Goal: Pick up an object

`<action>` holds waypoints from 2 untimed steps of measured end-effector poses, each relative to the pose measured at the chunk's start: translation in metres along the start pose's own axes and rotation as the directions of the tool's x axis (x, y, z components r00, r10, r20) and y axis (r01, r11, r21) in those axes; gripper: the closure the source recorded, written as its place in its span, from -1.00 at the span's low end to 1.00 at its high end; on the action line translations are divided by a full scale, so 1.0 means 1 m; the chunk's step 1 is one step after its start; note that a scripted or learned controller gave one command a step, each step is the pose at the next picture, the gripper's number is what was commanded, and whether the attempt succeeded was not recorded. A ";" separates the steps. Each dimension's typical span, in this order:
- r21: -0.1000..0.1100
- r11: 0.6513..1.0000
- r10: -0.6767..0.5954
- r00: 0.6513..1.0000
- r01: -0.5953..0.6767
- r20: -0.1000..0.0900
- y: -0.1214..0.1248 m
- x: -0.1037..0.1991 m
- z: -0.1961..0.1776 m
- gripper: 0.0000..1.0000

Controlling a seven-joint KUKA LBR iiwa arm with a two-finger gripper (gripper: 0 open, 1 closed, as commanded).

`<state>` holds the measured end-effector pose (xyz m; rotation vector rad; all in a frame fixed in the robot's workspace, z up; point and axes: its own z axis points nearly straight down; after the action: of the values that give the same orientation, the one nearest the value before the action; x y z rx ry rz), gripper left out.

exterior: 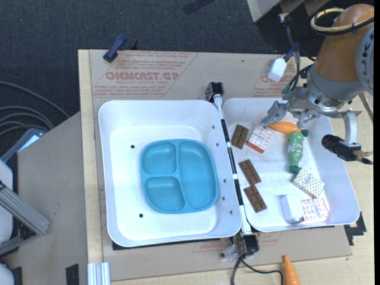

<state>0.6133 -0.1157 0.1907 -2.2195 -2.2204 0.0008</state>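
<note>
My gripper (291, 119) hangs over the far part of the right bin (344, 183), its two grey fingers (275, 112) spread open. Just below and between them lies an orange carrot-shaped object (283, 126); I cannot tell whether the fingers touch it. A green bottle (295, 149) lies next to it, toward the front. A white-and-red packet (259, 139) and a brown bar (239, 136) lie to the left. Two more brown bars (249, 171) (255, 199) lie along the bin's left side. Nothing is held.
The left bin (113, 159) holds a blue divided plate (178, 176). At the right bin's front lie a patterned packet (307, 183), a red-and-white packet (315, 208) and a grey piece (289, 209). A blue clip (116, 48) sits on the board's far left corner.
</note>
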 end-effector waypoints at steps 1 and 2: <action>0.001 1.000 0.001 1.000 -0.001 0.001 -0.002 -0.045 0.049 -1.00; 0.001 1.000 0.001 1.000 -0.001 0.001 -0.037 -0.077 0.106 -1.00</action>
<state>0.5758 -0.1926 0.0842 -2.2209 -2.2190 0.0022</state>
